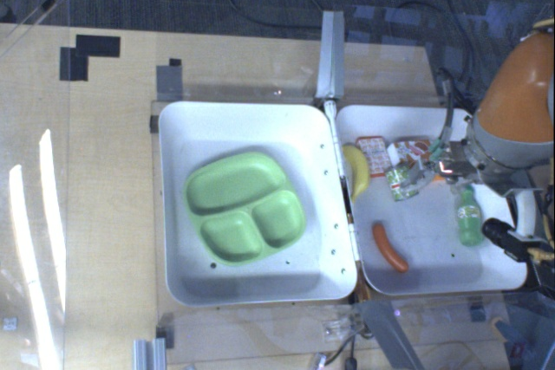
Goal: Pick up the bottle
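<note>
A small green bottle (469,221) lies in the right white bin (434,277), close to its right wall, with its cap end pointing to the far side. My gripper (449,166) hangs over the back right part of that bin, just beyond the bottle's cap end and slightly to its left. The grey wrist and the orange band (520,95) cover the bin's back right corner. Nothing is visibly held by the gripper.
In the right bin there are also a yellow banana (355,171) by the left wall, crumpled snack packets (395,165) at the back and an orange-red sausage (389,247) in front. The left bin (173,186) holds a green divided tray (247,206). Black arm parts (507,238) sit right of the bottle.
</note>
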Controlling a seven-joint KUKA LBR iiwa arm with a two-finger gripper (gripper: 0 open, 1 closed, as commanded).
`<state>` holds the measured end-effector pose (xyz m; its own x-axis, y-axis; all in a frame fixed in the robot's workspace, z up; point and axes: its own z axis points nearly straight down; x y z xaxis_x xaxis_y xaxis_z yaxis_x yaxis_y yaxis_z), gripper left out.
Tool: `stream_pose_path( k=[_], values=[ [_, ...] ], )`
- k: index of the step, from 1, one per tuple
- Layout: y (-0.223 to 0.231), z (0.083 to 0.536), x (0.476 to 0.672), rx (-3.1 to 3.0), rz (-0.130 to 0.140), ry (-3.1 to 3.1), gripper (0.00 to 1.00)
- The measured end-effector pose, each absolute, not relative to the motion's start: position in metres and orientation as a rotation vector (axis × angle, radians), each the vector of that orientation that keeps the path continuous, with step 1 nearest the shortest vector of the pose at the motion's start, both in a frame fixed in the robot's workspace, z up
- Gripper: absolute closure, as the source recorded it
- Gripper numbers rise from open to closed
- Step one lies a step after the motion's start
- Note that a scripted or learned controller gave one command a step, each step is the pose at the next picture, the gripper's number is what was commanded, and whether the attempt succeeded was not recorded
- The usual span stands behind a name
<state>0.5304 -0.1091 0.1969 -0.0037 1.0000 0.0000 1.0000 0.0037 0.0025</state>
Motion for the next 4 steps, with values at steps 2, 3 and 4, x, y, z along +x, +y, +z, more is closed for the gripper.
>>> stream_pose_path(
  k=[2, 3, 4],
  values=[
    [-0.191, 0.193, 0.558, 2.095, 0.003, 2.337, 0.00],
    [-0.204, 0.095, 0.540, 2.194, 0.005, 2.244, 0.00],
    [-0.204, 0.106, 0.541, 2.189, 0.008, 2.243, 1.00]
  ],
)
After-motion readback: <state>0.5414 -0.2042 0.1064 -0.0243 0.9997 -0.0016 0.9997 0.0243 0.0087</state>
